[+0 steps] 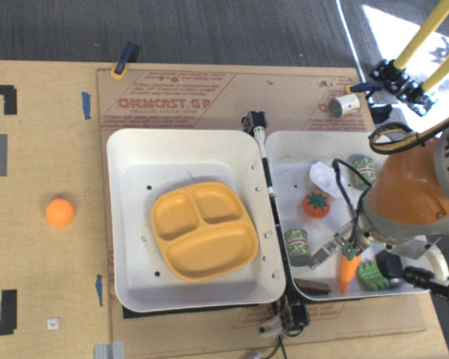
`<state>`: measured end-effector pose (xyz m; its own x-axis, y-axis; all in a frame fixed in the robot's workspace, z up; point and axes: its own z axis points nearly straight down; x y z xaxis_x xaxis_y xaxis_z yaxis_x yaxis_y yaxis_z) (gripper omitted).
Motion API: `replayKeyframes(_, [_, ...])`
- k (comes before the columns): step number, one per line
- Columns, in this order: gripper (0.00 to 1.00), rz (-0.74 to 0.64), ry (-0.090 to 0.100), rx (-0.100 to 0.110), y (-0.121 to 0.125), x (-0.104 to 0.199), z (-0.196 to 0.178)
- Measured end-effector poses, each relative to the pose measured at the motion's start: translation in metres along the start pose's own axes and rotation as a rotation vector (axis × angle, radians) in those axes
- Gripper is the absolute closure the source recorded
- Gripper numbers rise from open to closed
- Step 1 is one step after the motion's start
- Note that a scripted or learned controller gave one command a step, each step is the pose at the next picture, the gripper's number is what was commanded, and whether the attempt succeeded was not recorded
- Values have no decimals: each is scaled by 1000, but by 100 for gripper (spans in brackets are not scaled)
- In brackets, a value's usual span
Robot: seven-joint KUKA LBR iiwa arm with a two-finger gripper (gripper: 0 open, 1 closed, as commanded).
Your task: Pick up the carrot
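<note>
Nearest us, the carrot (348, 272) lies by the right bin's (284, 149) front rim, green top up. Our claw (351, 242) sits right at that top; whether it is parted or closed we cannot tell. At three o'clock of the carrot lies a green toy (371, 274), at nine a small can (296, 241), at eleven a tomato (317, 204). We should straddle the carrot's thick end and lift straight.

Gripper (349, 247) right over the carrot's (348, 272) leafy top in your right bin (284, 155).
Your tomato (316, 204) sits just behind; yellow divided plate (203, 229) fills the left bin (127, 223).
</note>
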<state>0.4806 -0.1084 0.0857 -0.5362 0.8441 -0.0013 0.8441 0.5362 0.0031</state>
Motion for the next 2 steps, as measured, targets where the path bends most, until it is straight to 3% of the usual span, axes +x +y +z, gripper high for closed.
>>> replayKeyframes(2, [0, 0, 0, 0, 0, 0, 0])
